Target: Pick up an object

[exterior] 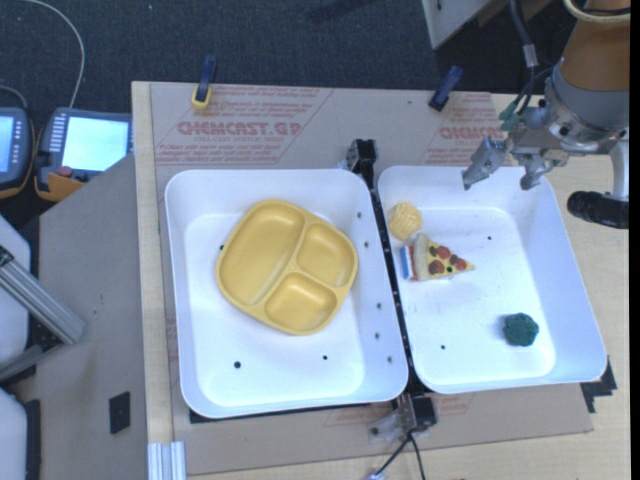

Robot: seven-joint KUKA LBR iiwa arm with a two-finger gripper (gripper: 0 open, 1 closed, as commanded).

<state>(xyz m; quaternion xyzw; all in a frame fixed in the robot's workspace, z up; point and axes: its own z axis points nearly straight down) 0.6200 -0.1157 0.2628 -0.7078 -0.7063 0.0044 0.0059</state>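
Hand hangs with fingers spread wide and nothing between them, over the far edge of the right bin. In that bin: pizza slice toy and yellow lump near its left wall, green lump toward its near right corner. Left bin holds a yellow divided plate.
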